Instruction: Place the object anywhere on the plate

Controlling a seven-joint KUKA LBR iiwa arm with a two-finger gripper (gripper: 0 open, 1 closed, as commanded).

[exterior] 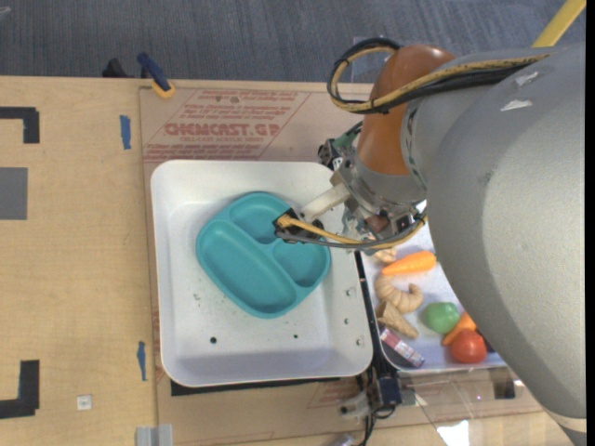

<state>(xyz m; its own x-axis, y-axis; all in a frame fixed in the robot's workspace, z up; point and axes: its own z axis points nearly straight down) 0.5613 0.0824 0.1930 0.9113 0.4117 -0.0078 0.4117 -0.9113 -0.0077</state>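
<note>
A teal divided plate (pixel 262 264) lies in the left white bin (pixel 186 342), tilted toward the bin's middle. My gripper (pixel 374 232) hangs over the wall between the two bins, just right of the plate's right edge, and the wrist above hides most of it. Nothing shows between the gripper and the plate. In the right bin (pixel 418 362) lie an orange carrot (pixel 409 264), a pale ginger root (pixel 398 307), a green lime (pixel 442 317), a red tomato (pixel 468 347) and a small purple packet (pixel 402 347).
The big grey arm covers most of the right bin and the upper right of the view. Cardboard (pixel 223 124) lies under the bins on the wooden bench (pixel 65 249). Bare white floor of the left bin runs around the plate.
</note>
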